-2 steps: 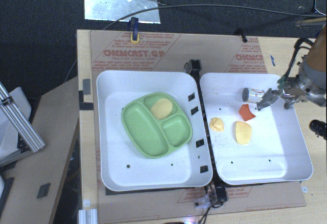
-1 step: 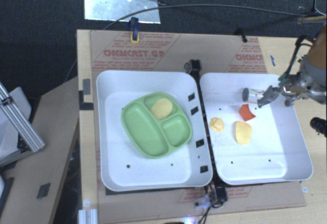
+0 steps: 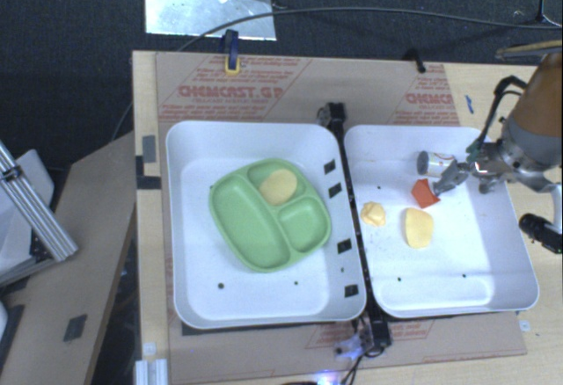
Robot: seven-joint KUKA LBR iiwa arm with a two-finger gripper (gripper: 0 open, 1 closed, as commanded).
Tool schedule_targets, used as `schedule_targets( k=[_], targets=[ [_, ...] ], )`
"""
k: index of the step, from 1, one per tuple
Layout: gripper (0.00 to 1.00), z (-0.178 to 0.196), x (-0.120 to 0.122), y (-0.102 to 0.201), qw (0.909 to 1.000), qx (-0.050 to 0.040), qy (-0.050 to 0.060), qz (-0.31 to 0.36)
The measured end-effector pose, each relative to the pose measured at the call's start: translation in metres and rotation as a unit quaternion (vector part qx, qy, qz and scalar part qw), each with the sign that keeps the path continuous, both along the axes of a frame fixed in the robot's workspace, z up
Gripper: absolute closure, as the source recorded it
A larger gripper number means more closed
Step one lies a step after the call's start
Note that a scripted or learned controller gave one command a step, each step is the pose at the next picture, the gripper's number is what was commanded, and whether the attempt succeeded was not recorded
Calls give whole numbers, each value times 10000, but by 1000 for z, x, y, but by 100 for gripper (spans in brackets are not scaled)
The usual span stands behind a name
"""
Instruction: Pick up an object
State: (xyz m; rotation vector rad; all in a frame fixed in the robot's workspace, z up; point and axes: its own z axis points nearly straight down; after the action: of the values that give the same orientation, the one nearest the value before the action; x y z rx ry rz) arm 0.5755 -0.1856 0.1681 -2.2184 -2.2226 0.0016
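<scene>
Above the right bin [image 3: 515, 286], the KUKA arm's gripper [image 3: 442, 179] hangs low over a small red object [image 3: 425, 192], its tips just beside and slightly above the piece; whether they stand apart or together cannot be told from this slanted view, and nothing visibly sits between them. By the look of things, the approach stage of the pick is in hand, with the red piece the likeliest target. Just beyond the gripper toward the bin's back wall lies a small grey cylinder [image 3: 424, 163]. Nearer the front edge than the gripper are 2 yellow pieces: a larger one [image 3: 419, 228] close below the red object, and a smaller one [image 3: 374, 214] off toward the divider between the 2 bins. The next move probably calls for a short descent centred on the red piece, then a firm closing before any lift. Room is fair: the red object sits well clear of every wall, though the grey cylinder and larger yellow piece crowd it on 2 sides. Far across the divider from the gripper, the left bin [image 3: 189, 278] holds a green compartment plate [image 3: 255, 229] with 1 yellow item [image 3: 280, 186] in its upper section.
</scene>
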Motion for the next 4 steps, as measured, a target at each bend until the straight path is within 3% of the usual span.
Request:
schedule_targets(
  k=[2,3,4],
  targets=[
    [0,-83,2,-10,10000,-3,-21,-6],
    [100,-72,3,-10,10000,-8,-33,-6],
    [100,-11,-2,-6,10000,-11,-40,13]
  ],
)
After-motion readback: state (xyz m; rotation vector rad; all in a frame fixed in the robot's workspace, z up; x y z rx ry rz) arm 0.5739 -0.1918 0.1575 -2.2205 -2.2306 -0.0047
